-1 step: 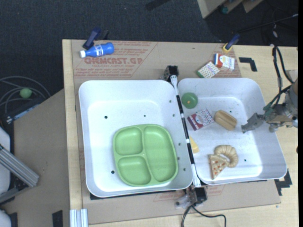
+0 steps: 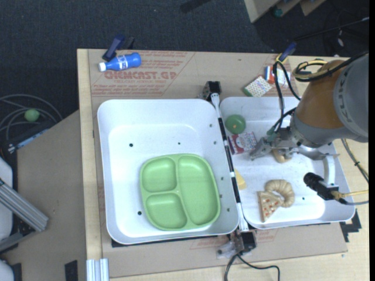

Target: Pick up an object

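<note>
The grey arm [image 2: 337, 107] with its orange band reaches in from the right over the right bin [image 2: 258, 105], and its tool [image 2: 270, 147] hangs low near the middle of that bin, pointing toward the divide between the two bins; whether the tool is apart or together cannot be told from this angle, and nothing can be seen held in it. Just beside the tool, toward the arm, lies a small tan object [image 2: 283, 154] on the bin floor, partly hidden under the wrist. Left of the tool sits a red-and-white packet [image 2: 242, 142], and above that a green ball [image 2: 235, 123] near the bin's upper left corner. Toward the front of the same bin lie a croissant [image 2: 280, 190] and, touching it at the lower left, a pizza slice [image 2: 267, 205]. A small yellow piece [image 2: 240, 181] rests against the bin's left wall. The left bin [image 2: 117, 127] holds a green divided plate [image 2: 179, 191] with three compartments. On the tabletop [image 2: 176, 78] behind the bins lies a blue-and-white bottle [image 2: 121, 62].
</note>
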Action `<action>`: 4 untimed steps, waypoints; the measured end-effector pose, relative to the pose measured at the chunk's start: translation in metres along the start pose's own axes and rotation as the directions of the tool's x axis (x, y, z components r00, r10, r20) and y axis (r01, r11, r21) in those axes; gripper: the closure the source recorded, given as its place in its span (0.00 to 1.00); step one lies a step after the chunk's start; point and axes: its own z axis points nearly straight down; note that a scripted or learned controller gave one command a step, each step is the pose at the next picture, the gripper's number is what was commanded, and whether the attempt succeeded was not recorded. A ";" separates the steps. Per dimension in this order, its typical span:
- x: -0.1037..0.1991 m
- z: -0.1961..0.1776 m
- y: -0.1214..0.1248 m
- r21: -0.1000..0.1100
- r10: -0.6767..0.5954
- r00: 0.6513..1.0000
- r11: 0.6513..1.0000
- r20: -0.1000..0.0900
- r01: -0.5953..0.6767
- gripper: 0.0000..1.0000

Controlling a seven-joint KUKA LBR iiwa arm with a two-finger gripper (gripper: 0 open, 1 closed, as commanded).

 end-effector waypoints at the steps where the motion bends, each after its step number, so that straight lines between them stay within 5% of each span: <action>1: -0.057 0.002 0.061 0.004 0.002 1.000 1.000 0.002 -0.002 0.00; 2: -0.095 -0.044 0.102 0.005 0.002 1.000 1.000 0.001 -0.002 0.00; 3: -0.101 -0.056 0.048 0.009 0.003 1.000 1.000 -0.001 -0.003 0.00; 4: -0.093 0.005 0.086 0.011 -0.003 1.000 1.000 -0.015 0.003 0.00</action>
